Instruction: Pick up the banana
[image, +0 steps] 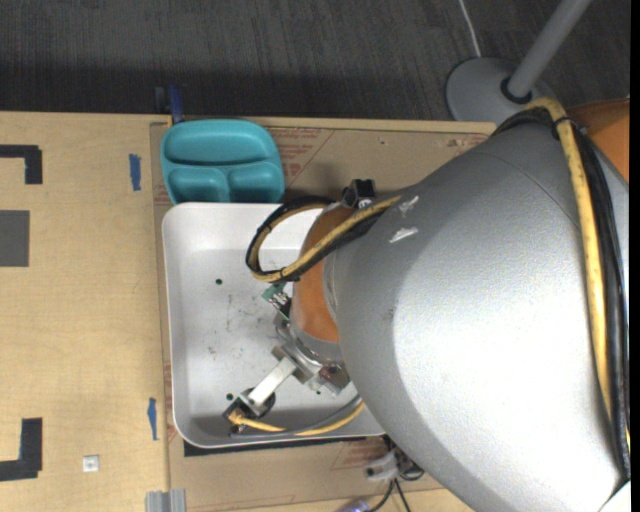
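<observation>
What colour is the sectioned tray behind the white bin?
Teal, seen in the camera view: the sectioned tray sits just past the white bin's far edge.

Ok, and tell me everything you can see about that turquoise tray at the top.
The tray is turquoise, looks like smooth moulded plastic, and has rounded corners. It has three recesses: one long one along the far side and two smaller ones side by side nearer the camera. It lies flat, open side up, on the tan bench, right against the far rim of the white bin; whether they touch is hard to tell. Nothing shows inside it.
</observation>
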